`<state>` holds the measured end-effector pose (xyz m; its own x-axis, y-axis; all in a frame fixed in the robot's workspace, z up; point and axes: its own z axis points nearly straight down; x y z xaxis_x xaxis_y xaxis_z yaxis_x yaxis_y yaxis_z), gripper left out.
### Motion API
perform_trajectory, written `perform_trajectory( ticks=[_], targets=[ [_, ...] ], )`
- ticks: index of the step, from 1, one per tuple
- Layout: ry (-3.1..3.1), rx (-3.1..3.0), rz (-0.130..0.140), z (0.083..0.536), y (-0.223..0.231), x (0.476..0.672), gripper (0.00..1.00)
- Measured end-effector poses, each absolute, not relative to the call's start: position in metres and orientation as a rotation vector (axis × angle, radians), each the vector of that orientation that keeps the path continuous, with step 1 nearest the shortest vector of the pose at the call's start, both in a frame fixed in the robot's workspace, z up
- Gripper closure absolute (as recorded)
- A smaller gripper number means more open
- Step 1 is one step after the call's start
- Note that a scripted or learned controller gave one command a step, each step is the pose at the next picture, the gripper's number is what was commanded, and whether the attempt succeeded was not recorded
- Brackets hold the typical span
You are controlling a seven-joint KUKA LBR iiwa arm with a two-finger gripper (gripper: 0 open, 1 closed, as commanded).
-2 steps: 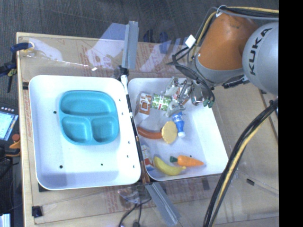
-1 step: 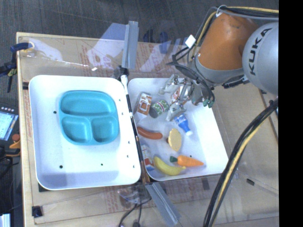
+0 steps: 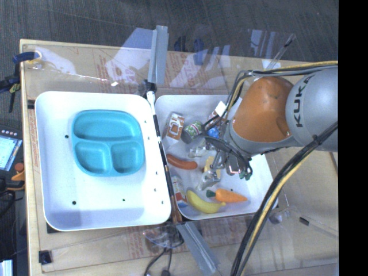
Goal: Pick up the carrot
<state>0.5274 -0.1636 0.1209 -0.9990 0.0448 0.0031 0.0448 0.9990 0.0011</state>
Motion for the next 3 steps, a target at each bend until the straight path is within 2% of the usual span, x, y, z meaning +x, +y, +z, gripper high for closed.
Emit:
perform_trajectory(
  ticks=[1, 2, 3],
  targets=[
    [-3.109, -0.445, 0.001, 0.092, -0.211, 0.618, 0.0],
    [-3.111, -0.441, 0.001, 0.102, -0.211, 0.619, 1.0],
    [-3.104, -0.495, 0.001, 0.225, -0.165, 0.575, 1.0]
  ],
)
